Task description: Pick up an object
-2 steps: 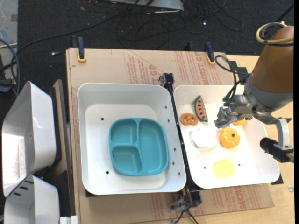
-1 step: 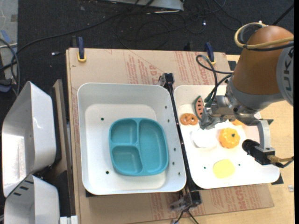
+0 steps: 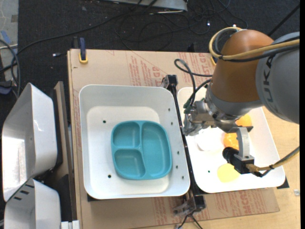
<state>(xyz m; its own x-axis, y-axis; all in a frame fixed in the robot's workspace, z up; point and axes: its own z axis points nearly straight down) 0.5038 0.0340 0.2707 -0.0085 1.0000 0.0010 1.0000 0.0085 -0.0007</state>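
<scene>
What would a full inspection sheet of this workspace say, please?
Surface: brown bench bearing left bin and right bin, side by side.
Job's things: teal plate flat in left bin; yellow piece, orange piece and white piece in right bin.
Clutter: clamp at the bench's far left corner.
Grippers: gripper over the right bin's left side, beside the white piece; grip cannot be told.
Cables: black cables on the floor beyond the bench.
Surroundings: dark floor; white tubs left of the bench.
</scene>
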